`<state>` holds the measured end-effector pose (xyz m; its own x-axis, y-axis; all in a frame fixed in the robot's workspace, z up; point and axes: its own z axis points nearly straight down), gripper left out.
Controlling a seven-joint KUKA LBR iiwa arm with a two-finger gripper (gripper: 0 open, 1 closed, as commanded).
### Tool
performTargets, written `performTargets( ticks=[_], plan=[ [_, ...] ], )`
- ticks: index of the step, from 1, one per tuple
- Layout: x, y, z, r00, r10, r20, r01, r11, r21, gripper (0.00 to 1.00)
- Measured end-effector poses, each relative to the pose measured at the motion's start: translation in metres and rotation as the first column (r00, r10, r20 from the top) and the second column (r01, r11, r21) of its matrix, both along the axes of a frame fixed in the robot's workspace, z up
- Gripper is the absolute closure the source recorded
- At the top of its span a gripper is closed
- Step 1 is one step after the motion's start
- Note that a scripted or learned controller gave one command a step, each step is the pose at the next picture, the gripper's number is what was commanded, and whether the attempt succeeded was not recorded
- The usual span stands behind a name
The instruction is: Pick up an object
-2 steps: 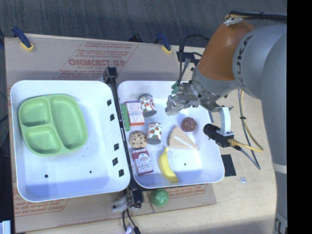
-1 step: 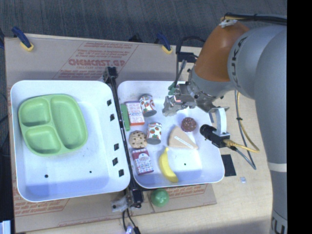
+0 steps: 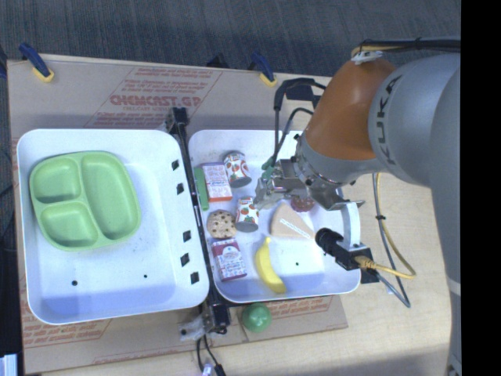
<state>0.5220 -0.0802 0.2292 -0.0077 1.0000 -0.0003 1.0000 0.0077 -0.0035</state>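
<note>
The gripper [image 3: 272,188] hangs low in the right bin [image 3: 337,282]; I cannot tell how it is set. Using the banana [image 3: 270,267] as landmark: it runs lengthwise up-down, tip toward the arm. A cookie [image 3: 221,224] lies up-left of it, a wedge [image 3: 291,226] just above-right, a green ball [image 3: 255,317] below, outside the bin.

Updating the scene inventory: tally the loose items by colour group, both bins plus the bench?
Green, 2: compartment plate, round ball
Yellow, 1: banana
Red-and-white packs, 4
Tan, 2: cookie, wedge
Total: 9
</note>
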Motion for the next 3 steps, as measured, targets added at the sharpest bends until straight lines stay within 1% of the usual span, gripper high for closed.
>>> performTargets(
  ticks=[1, 2, 3],
  plan=[
    [0.000, 0.000, 0.000, 1.000, -0.001, 0.000, 0.001, 1.000, 0.000, 0.00],
    [-0.025, 0.081, 0.091, 1.000, 0.000, 0.005, 0.000, 1.000, 0.001, 0.00],
    [-0.046, 0.093, 0.042, 1.000, -0.002, 0.001, 0.002, 1.000, 0.000, 0.00]
  ],
)
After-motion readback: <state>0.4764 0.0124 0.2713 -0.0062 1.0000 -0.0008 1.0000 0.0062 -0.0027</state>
